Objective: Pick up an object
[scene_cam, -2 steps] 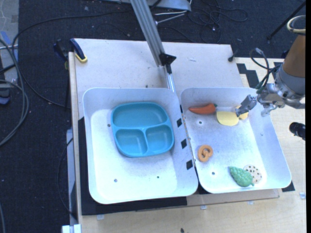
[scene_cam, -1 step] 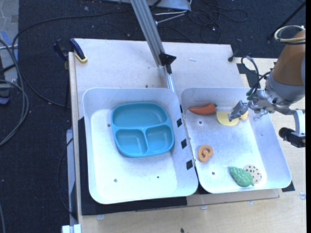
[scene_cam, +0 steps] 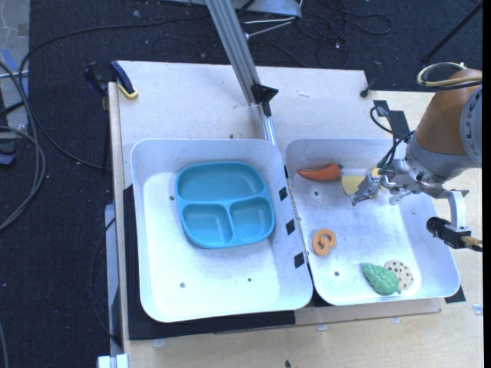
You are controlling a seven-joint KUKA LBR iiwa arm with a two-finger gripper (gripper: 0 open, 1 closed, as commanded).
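Observation:
In the right bin [scene_cam: 430, 240], an orange carrot [scene_cam: 320, 172] with a green tip lies near the far wall. A pale yellow piece [scene_cam: 350, 182] rests just to its right. My gripper [scene_cam: 379, 193] hangs over the bin's far right part, just right of the yellow piece, open with nothing between its fingers. An orange pretzel [scene_cam: 324, 241] lies near the bin's left wall. A green leafy toy [scene_cam: 380, 279] and a speckled cookie [scene_cam: 399, 271] sit together at the near edge.
The left bin [scene_cam: 153, 282] holds a blue divided plate [scene_cam: 226, 204]. A grey metal pole [scene_cam: 234, 41] slants down from the top to the bins' far edge. The grey arm with its orange band [scene_cam: 449, 125] comes in from the right.

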